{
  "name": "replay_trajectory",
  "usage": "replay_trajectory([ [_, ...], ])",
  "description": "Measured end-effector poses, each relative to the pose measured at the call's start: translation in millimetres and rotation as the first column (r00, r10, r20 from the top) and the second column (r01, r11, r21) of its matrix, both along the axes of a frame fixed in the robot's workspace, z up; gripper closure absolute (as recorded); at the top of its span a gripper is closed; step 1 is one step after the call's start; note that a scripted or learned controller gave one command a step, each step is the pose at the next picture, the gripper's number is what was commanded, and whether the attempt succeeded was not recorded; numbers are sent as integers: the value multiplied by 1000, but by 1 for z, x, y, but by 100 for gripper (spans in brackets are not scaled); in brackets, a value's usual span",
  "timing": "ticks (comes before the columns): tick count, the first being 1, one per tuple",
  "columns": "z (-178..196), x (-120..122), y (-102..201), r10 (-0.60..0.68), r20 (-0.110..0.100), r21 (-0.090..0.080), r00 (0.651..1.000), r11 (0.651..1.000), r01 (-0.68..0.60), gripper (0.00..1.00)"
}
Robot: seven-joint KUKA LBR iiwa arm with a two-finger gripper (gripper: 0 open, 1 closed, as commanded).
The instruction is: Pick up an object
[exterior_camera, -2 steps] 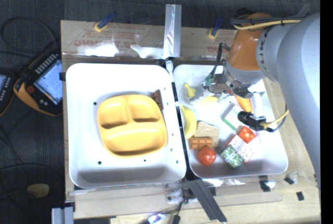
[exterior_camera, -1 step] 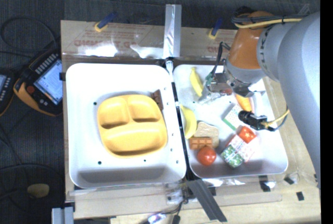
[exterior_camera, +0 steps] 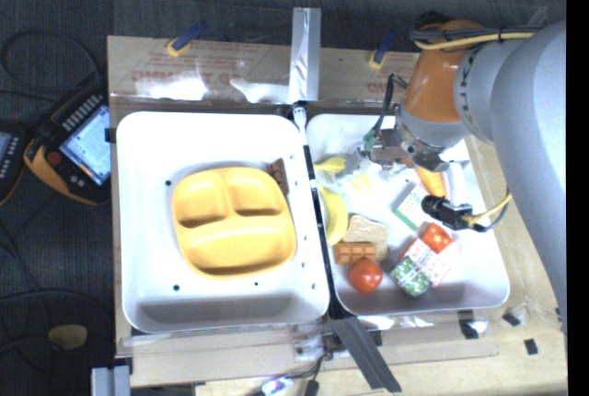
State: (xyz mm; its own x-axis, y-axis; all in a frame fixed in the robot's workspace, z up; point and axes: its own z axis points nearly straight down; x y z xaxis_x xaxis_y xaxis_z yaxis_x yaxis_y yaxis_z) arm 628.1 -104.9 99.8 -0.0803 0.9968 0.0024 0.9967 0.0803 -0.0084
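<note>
Arm reaching into the right bin from the right, over a heap of toy food.

The grey arm with its orange band (exterior_camera: 440,95) is covering the upper right of the right white bin (exterior_camera: 479,288), and its gripper (exterior_camera: 385,145) is hanging low over the bin's top end; whether the claw is spread or closed, or has hold of anything, I cannot tell, since the wrist is hiding it. The left white bin (exterior_camera: 138,201) is holding a yellow compartment tray (exterior_camera: 234,219), long axis running left-right. In the right bin a carton with red cap and green print (exterior_camera: 423,261) is lying tilted, cap pointing up-right. Beside it are resting a tan waffle-like block (exterior_camera: 359,249), a red tomato (exterior_camera: 365,275) and a yellow banana-like piece (exterior_camera: 333,212), partly cut off by the divider. Small items under the gripper are hard to make out.
</note>
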Motion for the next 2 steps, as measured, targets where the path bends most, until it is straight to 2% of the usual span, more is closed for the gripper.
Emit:
replay_trajectory([
  [1, 6, 0, 0, 0, -5, 2, 1000, 1000, 0, 100],
  [2, 81, 37, 62, -6, 4, -3, 1000, 1000, 6, 100],
])
